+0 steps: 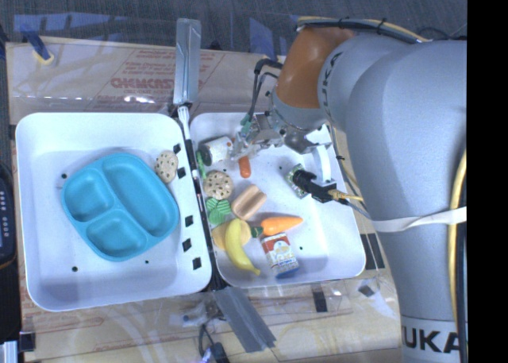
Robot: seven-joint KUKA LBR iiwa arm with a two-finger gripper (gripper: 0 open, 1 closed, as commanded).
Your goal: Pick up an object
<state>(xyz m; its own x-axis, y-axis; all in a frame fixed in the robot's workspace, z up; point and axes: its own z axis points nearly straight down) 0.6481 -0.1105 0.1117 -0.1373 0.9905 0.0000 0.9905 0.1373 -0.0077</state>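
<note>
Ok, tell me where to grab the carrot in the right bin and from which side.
Probably grip the carrot across its thick middle, coming straight down from above. It lies flat and roughly left to right, so fingers would close across its narrow width. The red can sits close below it and the banana near its green end.

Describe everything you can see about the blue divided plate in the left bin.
The blue divided plate is light blue, looks like smooth plastic, with rounded corners and three compartments: one large, two smaller. Nothing lies in them. It lies flat and right side up on the left bin's floor, turned at a slant to the bin walls. A cookie sits by its upper right corner; whether they touch is unclear.
</note>
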